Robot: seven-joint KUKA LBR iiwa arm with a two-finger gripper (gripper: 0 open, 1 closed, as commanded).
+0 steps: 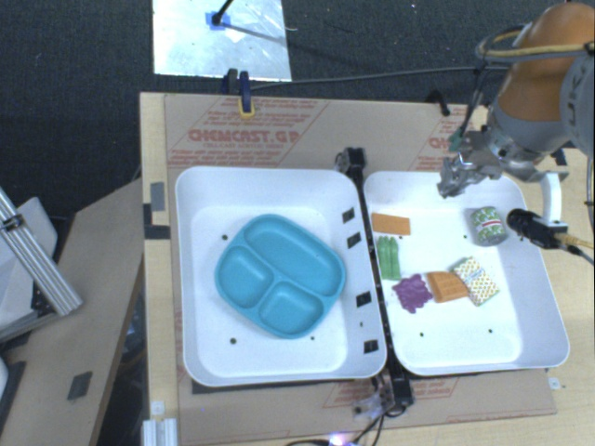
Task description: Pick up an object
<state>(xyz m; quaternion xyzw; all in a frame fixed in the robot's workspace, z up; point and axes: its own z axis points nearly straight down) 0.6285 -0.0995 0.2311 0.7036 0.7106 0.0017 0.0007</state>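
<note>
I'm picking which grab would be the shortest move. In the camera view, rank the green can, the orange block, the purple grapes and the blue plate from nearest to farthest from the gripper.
From the gripper, at the right bin's far edge:
1. Green can, just below it, towards the right.
2. Orange block, to its left, by the divider.
3. Purple grapes, mid-bin, nearer the front.
4. Blue plate, in the left bin.

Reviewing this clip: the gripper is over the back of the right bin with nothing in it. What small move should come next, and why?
Probably move the gripper toward the front of the bin and lower it over the small can, which looks like the nearest item and lies apart from the other items, clustered around the patterned box.
</note>
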